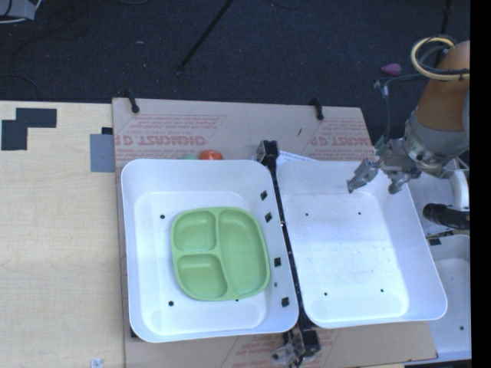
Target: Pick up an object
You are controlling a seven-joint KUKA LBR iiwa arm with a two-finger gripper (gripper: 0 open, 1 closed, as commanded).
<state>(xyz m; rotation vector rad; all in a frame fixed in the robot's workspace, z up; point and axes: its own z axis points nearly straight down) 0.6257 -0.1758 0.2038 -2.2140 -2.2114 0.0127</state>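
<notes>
My gripper [377,178] hangs over the right bin's [360,313] far right corner, jaws apart, nothing between them. Only pickable thing: green divided plate [221,253], flat in left bin [149,313], well apart from me. Parked at the edge, probably to keep the camera's view clear.

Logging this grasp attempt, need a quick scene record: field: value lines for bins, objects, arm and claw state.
left bin: holds one green divided plate, three compartments, lying flat near the bin's middle
right bin: white floor with a few small dark marks
behind left bin: small orange-red object on the cardboard, partly hidden by the bin rim
arm: enters from the right, over the right bin's far right corner
claw: fingers spread apart, nothing between them
claw to plate: apart, plate is in the other bin
</notes>
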